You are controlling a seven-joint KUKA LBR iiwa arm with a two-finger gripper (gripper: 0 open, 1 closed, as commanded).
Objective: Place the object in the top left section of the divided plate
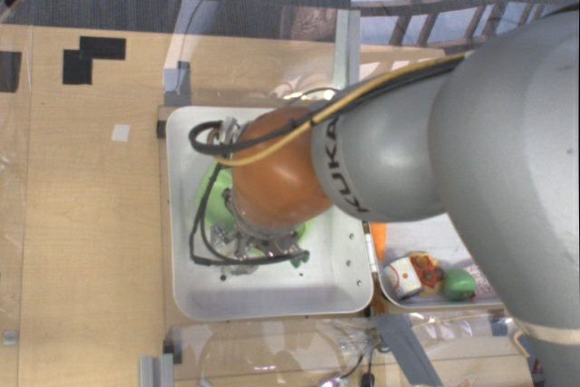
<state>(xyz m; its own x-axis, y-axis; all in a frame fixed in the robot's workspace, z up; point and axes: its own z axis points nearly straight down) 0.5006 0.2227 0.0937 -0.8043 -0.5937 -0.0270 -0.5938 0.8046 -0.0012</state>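
Honestly, from where I stand the arm (426,131) blocks most of what matters. Its orange band (276,168) hangs over the left bin (272,299), and the gripper (249,249) sits low beneath it, tangled in black cables (204,195). I cannot tell if the pincer is released or clenched; the wrist covers it.

A slice of bright green (216,195) peeks out on the left of the wrist, and I take that for the divided plate, though its sections are hidden. Which object is meant to go on it, I cannot say: nothing visible sits in the gripper. In the right bin (376,281) lie a white and red item (410,275), a green ball (459,284) and something orange (378,238) by the bin wall, all well apart from the plate.

The trouble I foresee is this: if the gripper carries nothing, the placing is empty motion. If it does carry something, letting go while so much is hidden risks the wrong section, or the rim, so the thing rolls off into the bin. Those loose cables could also drag across the plate and shift it.
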